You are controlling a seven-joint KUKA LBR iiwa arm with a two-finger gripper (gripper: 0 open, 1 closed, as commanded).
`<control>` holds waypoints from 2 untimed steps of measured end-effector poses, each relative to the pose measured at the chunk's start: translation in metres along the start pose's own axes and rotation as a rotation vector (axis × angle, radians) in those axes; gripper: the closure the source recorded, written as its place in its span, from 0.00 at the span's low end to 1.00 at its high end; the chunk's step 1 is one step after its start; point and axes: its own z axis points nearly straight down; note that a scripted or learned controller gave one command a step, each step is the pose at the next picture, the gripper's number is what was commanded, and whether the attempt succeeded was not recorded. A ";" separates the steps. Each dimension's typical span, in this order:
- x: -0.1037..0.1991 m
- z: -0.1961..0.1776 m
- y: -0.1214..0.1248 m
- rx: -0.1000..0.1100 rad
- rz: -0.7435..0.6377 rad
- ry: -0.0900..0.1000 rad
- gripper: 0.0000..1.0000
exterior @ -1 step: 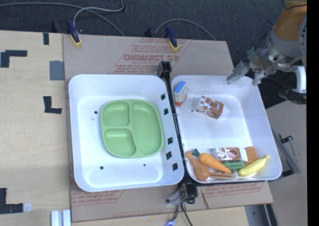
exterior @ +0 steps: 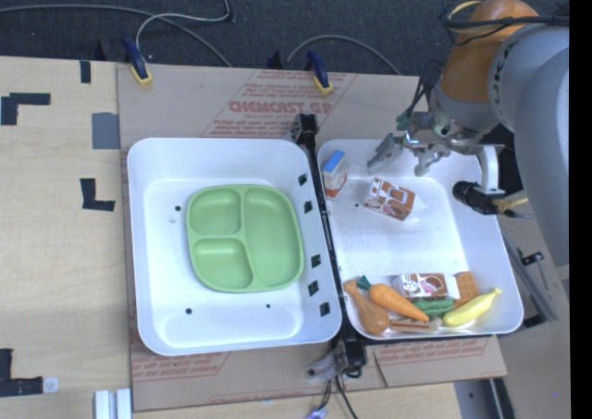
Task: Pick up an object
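Carrot (exterior: 400, 300), banana (exterior: 470, 308), small carton (exterior: 425, 285) lying bunched at near edge of right bin (exterior: 481, 251). Brown box (exterior: 388, 199) lying alone mid-bin, tilted. Blue-white carton (exterior: 333, 172) leaning at far left corner. Hand (exterior: 403, 158) hovering over far edge of right bin, fingers spread, gripping nothing, just beyond brown box. Green plate (exterior: 245, 237) sitting in left bin (exterior: 157, 241). Both bins resting on bench (exterior: 55, 251).

Red "CHEMCAST" print, inverted, on cardboard sheet (exterior: 268, 103).
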 end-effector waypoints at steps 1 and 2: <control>-0.030 0.046 -0.030 -0.021 0.001 -0.002 0.00; -0.028 0.049 -0.030 -0.025 0.001 -0.003 0.00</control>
